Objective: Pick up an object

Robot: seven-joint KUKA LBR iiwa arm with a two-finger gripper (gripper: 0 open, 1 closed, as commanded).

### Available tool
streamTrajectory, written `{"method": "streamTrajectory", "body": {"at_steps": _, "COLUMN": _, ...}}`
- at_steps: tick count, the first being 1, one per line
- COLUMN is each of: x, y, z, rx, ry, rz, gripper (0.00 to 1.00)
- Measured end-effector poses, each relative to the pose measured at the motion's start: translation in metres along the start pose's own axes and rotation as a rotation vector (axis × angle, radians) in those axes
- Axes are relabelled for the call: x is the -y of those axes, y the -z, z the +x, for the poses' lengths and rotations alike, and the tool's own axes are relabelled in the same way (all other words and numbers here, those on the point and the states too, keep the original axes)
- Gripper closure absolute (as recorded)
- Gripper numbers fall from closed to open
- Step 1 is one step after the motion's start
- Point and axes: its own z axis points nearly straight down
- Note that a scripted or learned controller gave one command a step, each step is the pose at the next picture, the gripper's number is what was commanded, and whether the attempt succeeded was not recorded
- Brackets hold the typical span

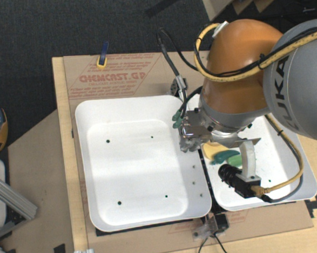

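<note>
Progress is looking slight from where I am standing: nothing is being carried clear of the bins, so the pick is, by my reckoning, not yet done. The arm [247,74] is hanging low over the right bin [292,160], its orange band covering much of that bin's near side. The gripper [190,133] is sitting under the wrist, close over the wall where the right bin is meeting the left bin [129,168]. Whether it is standing wide, narrow or clamped on something I cannot tell, as the wrist is hiding it.

Two likely things are lying in the right bin, just beside the gripper. A green object [226,157] is resting on the bin floor with its long axis running roughly left to right across the view, its blunter end pointing right. A yellow object [213,147] is lying touching it on the far side, slanting from upper left down to lower right and partly tucked beneath the wrist. What is remaining, I am judging, is the closing and the lift.
</note>
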Motion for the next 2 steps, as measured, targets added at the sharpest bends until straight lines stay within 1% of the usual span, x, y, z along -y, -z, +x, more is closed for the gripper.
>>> {"method": "streamTrajectory", "body": {"at_steps": 1, "x": -0.002, "y": 0.172, "z": -0.09, "rx": 0.0, "ry": -0.007, "rz": -0.019, "gripper": 1.0}}
{"method": "streamTrajectory", "body": {"at_steps": 2, "x": 0.001, "y": 0.069, "z": -0.015, "rx": 0.0, "ry": 0.008, "rz": 0.014, "gripper": 1.0}}
